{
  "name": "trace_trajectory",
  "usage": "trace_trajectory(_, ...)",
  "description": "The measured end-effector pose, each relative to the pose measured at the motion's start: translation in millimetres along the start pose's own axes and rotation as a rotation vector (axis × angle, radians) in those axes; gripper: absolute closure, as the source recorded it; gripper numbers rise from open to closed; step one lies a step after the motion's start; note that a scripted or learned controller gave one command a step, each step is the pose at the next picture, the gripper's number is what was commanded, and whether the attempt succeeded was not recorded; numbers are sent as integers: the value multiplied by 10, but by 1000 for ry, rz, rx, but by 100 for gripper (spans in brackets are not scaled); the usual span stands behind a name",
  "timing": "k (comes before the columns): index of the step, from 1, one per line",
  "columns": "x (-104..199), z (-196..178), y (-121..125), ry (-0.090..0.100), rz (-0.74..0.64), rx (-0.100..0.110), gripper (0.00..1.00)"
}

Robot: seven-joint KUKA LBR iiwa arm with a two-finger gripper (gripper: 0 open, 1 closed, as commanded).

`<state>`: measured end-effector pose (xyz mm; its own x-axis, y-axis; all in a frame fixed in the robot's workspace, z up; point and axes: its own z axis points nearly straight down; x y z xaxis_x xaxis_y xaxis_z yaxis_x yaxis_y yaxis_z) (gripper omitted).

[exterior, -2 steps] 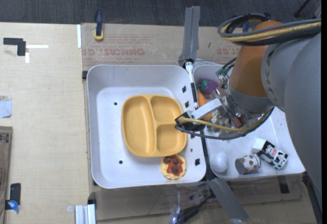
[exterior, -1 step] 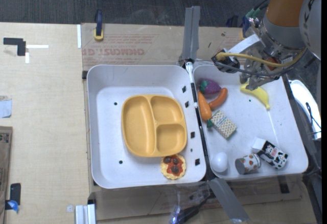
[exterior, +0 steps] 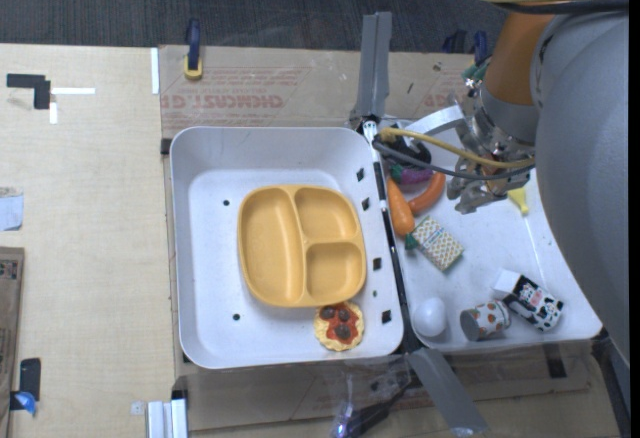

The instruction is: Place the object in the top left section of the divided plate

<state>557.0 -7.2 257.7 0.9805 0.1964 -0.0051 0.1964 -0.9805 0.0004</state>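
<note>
The plate (exterior: 300, 246) sits in the left bin (exterior: 195, 226), all three sections bare; a toy pizza (exterior: 339, 325) lies against its near edge and could be nudged during the drop. Which object is meant is unclear. In the right bin (exterior: 560, 276), a carrot (exterior: 399, 209), a patterned block (exterior: 437, 243), a white ball (exterior: 430, 315), a small can (exterior: 485, 320) and a cow toy (exterior: 531, 300) lie crowded. The gripper (exterior: 485, 188) hovers at the far end, cables crossing it; I cannot tell how its claw stands. A grab there risks snagging neighbours.
</note>
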Motion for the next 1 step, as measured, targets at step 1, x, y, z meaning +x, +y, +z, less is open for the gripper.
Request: trace_trajectory(1,-569,679,-597,-1,0,0,100)
